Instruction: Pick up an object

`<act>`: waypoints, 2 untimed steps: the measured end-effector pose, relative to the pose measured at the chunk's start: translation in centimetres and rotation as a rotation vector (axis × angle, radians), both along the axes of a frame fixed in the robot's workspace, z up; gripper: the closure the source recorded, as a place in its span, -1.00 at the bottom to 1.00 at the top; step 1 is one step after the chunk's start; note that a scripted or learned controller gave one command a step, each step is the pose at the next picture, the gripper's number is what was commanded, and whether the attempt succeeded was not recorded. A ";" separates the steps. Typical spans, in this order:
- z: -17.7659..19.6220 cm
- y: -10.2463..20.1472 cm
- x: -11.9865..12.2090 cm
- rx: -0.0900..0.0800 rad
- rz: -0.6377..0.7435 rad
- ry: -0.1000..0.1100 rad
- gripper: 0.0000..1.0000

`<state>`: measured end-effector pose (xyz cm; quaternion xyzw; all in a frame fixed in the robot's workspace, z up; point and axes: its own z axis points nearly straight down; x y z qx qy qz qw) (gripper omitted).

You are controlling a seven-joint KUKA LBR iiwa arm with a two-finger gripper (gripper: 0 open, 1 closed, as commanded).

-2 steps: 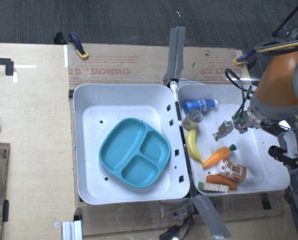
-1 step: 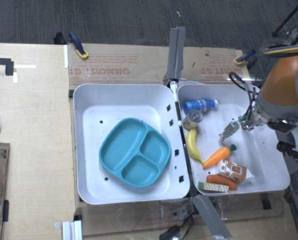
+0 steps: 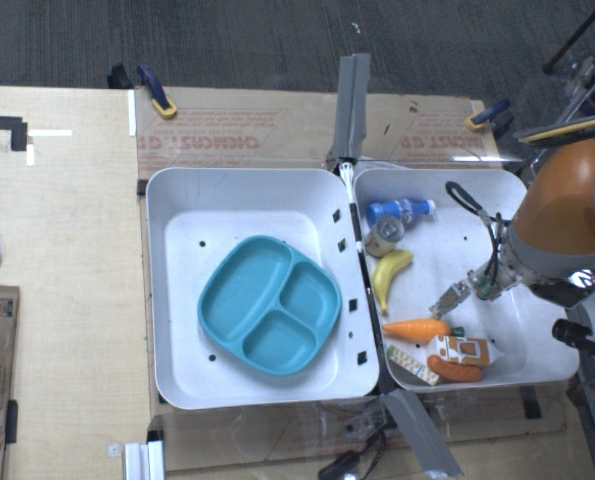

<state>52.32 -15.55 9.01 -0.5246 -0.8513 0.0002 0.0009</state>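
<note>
robot lab test bench: wooden benchtop (image 3: 57,218) w/ two white bins (image 3: 167,298), cardboard backing (image 3: 237,133) held by clamps (image 3: 157,93), dark carpet floor (image 3: 227,18).

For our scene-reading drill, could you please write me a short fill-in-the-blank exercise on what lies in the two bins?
1. The blue divided plate lies in the ____ bin.
2. The banana lies in the right bin, between the carrot and the small blue ____.
3. The plate has ____ compartments.
4. The end effector hangs over the ____ bin, just above the carrot.

Missing words: left; bottle; three; right
</note>
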 end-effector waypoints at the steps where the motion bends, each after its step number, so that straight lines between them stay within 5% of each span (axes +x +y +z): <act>1: 0.0 5.1 -4.5 0.001 0.280 -0.001 -1.00; 2: 8.0 -6.7 1.9 0.000 0.214 -0.001 -1.00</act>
